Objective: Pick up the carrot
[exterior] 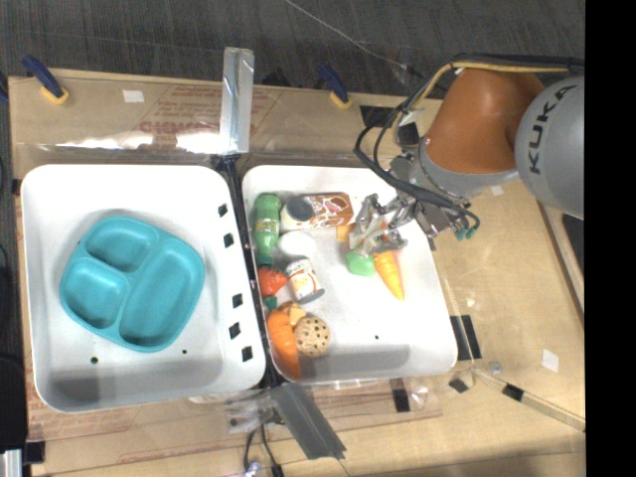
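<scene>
My tool [376,229] hangs over the right bin [422,341], toward its two o'clock corner, reaching in from three o'clock. Whether it is apart or together I cannot tell; the metal parts and cables blur into each other there. The carrot [390,271] lies on the bin floor just below my tool, at its five o'clock, orange body pointing toward six o'clock with its green top [360,262] at the ten o'clock end, close under my tool. Along the bin's nine o'clock wall lie a green bottle [265,225], a small jar [302,280] and a cookie [312,335]. The left bin [40,266] holds a teal divided plate [132,282].
</scene>
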